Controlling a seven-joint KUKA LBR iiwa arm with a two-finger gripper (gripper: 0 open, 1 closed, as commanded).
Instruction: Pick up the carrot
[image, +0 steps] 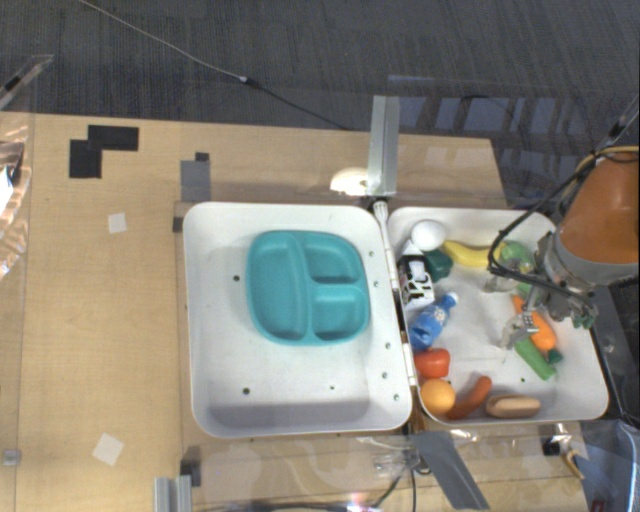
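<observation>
The carrot (544, 337) is orange with a green top (537, 364). It lies at a slant near the right wall of the right bin (590, 400). My gripper (521, 328) hangs low over the bin, right against the carrot's left side and partly covering its upper end. The grey wrist and orange band (605, 215) rise above it from the right. The view does not show the carrot between the gripper's tips.
The right bin also holds a white ball (428, 235), a banana (466, 256), a black-and-white bottle (417, 285), a blue bottle (432, 320), a red piece (432, 362), an orange fruit (437, 396), a sausage (472, 396) and a bun (513, 406). A teal divided plate (305, 287) sits in the left bin (215, 390).
</observation>
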